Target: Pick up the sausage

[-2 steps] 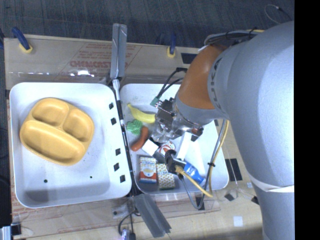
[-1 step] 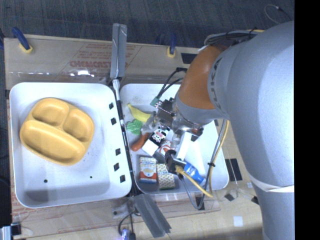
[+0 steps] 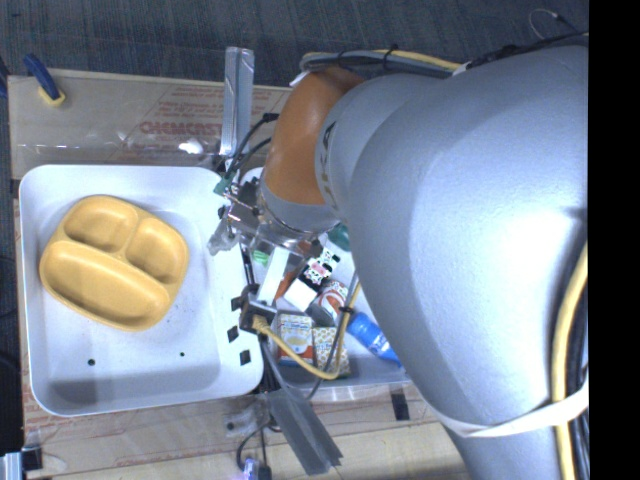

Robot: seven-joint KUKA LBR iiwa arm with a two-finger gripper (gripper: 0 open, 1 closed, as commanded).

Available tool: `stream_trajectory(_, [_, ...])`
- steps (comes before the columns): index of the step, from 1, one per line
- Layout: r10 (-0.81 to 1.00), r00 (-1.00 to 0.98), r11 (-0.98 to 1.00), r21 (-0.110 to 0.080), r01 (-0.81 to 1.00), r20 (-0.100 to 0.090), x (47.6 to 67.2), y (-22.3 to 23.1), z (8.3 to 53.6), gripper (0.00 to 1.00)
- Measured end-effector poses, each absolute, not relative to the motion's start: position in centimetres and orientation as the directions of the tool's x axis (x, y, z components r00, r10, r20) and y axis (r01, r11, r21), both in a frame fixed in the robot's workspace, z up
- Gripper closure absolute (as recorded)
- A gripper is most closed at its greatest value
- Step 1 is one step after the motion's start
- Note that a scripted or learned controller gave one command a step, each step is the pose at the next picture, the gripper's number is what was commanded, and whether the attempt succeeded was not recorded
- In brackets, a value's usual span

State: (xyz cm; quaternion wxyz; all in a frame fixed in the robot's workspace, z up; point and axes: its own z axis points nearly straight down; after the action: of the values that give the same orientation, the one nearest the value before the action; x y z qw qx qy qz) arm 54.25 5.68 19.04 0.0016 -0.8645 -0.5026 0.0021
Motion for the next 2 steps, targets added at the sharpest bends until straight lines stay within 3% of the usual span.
stream_trajectory(1, [0.913,0.407,-0.407,-0.008,0.913,-0.002,52.5,6.1,19.0,0.0])
stream_trajectory(2, [0.909,0.417,-0.417,-0.006,0.909,-0.001,49.9,-2.7,19.0,0.0])
